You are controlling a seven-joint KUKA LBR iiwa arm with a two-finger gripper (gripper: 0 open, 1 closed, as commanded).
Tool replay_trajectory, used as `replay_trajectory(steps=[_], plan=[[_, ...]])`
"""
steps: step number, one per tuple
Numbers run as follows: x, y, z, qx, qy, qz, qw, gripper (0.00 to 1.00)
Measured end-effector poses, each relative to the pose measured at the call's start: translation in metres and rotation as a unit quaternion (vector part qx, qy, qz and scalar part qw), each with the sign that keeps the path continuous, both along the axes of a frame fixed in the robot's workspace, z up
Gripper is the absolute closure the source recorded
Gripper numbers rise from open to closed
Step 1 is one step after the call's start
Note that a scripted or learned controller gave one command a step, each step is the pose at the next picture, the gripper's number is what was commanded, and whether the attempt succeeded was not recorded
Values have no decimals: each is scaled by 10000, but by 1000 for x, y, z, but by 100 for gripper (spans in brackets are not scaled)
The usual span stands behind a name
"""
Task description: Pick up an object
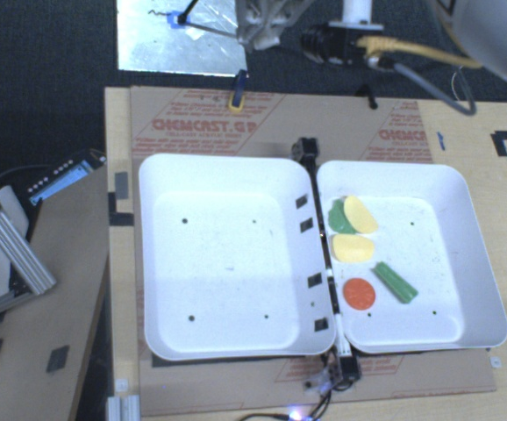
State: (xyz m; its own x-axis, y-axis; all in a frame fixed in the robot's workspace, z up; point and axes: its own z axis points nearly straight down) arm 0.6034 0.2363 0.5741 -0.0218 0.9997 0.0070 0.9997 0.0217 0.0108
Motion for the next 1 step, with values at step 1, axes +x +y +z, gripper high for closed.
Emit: replay_trajectory(steps=[1], plan=[[-4, -3, -151, -64, 125, -105, 9998, 100]])
